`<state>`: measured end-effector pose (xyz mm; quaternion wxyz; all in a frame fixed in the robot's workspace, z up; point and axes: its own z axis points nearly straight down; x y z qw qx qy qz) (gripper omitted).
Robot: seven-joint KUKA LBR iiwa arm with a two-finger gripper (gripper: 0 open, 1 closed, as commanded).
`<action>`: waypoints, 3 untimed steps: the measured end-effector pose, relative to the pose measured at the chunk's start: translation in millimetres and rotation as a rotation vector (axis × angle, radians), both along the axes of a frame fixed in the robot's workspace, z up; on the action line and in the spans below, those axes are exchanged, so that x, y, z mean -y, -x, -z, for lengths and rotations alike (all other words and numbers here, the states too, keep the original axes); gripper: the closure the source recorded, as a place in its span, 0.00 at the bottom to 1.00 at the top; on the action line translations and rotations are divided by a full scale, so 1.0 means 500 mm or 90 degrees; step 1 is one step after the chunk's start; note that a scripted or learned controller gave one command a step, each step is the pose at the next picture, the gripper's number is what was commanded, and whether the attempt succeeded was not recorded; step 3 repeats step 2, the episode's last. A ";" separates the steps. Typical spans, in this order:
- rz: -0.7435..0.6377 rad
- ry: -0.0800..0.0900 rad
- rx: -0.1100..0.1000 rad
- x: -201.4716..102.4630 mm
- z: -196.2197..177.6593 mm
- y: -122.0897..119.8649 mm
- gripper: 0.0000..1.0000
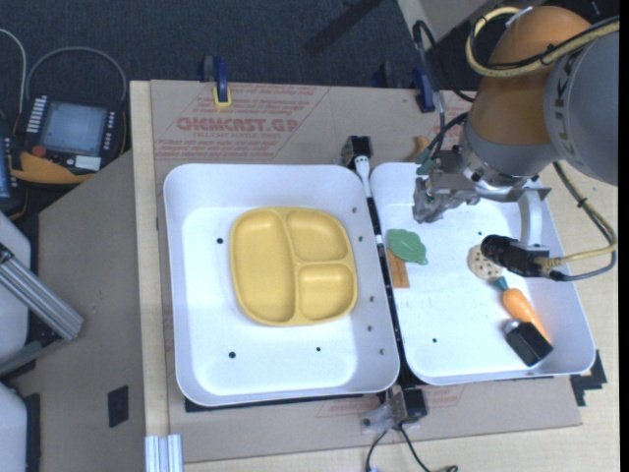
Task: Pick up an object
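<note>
My gripper (429, 207) hangs over the back left part of the right bin (462, 347), under the orange wrist band. Just below and to its left lies a small green leaf-shaped piece (407, 246) on the bin floor. An orange carrot-like piece (520, 303) lies toward the bin's right side, with a black block (529, 343) in front of it and a round tan piece (482, 261) behind it. Nothing shows between the gripper's fingers.
The left bin (197, 352) holds a yellow divided plate (292, 264) in its middle. A brown strip (398, 268) lies along the right bin's left wall. Cables and a black fitting (511, 254) hang from the arm over the right bin.
</note>
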<state>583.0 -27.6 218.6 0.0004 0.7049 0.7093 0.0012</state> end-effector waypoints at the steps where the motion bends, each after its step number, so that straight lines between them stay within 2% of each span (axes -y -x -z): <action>1: 0.000 -0.001 0.001 -0.104 -0.024 -0.049 1.00; 2: 0.000 -0.001 0.001 -0.219 -0.031 -0.093 1.00; 3: 0.000 -0.001 0.001 -0.219 -0.031 -0.093 1.00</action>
